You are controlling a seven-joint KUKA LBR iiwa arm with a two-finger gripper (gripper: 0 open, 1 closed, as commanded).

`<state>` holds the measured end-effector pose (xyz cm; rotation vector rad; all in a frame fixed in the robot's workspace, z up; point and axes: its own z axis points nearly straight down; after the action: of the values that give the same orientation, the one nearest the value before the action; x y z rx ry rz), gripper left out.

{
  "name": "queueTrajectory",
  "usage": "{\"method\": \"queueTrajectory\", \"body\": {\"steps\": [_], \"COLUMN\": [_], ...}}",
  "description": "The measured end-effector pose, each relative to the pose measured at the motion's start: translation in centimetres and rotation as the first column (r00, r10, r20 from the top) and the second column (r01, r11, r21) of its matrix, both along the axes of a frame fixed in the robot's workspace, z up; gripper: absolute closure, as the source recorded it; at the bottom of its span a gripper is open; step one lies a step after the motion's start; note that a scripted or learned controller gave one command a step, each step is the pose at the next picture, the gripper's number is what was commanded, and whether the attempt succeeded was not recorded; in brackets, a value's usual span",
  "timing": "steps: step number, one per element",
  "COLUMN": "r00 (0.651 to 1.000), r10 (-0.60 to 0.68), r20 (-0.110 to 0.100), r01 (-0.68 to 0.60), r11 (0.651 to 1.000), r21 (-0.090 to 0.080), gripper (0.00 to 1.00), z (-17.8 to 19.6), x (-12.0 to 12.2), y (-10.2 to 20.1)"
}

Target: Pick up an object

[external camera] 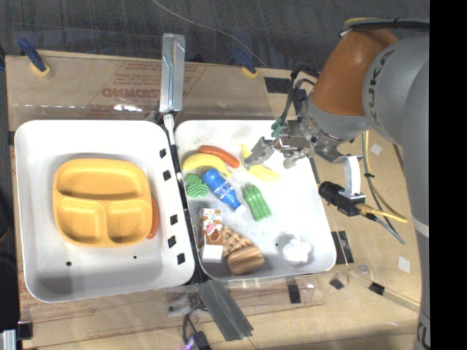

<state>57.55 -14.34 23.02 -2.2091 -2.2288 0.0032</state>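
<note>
Fingers of the gripper (pixel 271 154) are spreading apart over the far side of the right bin (pixel 310 195), hovering just above a small yellow toy (pixel 264 172) — nothing is sitting between them. That yellow piece is lying near the bin's middle, just right of a red sausage (pixel 219 154) and a blue bottle (pixel 221 188). It is probably light, hard, smooth plastic — slippery, so gripping across its narrow middle seems best.

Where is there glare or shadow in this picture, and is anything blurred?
Camera view: glare streaks the clear sheet behind the bins; soft shadow darkens the left bin at its near corner; the yellow tray and the toys are fairly sharp; the gripper looks slightly soft.
</note>
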Motion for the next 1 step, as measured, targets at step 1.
{"method": "queueTrajectory", "body": {"steps": [1], "r00": [1.000], "r10": [-0.026], "r20": [0.012], "r01": [0.026], "r11": [1.000], "r21": [-0.003], "gripper": [0.00], "z": [-12.29], "x": [1.19], "y": [-0.54]}}
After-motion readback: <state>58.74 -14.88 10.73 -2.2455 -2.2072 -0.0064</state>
